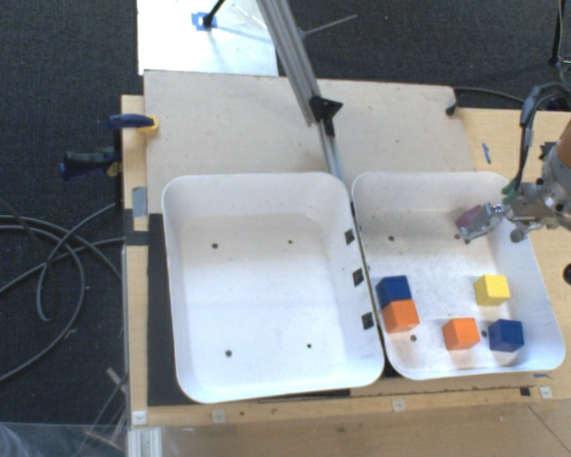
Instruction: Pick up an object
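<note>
My gripper [483, 219] reaches in from the right, over the upper right part of the right bin [428, 193]. A small purple block [471, 222] sits between its fingers, held above the bin floor. Lower in the same bin lie a blue block [393, 288] touching an orange block [401, 314], a yellow block [492, 288], a second orange block [462, 332] and a second blue block [505, 334].
The left bin [181, 284] stands beside the right one, sharing a middle wall with black tabs [358, 276]. A grey metal pole [295, 50] slants down to the bins' top junction. Cables [533, 103] hang by the arm at right.
</note>
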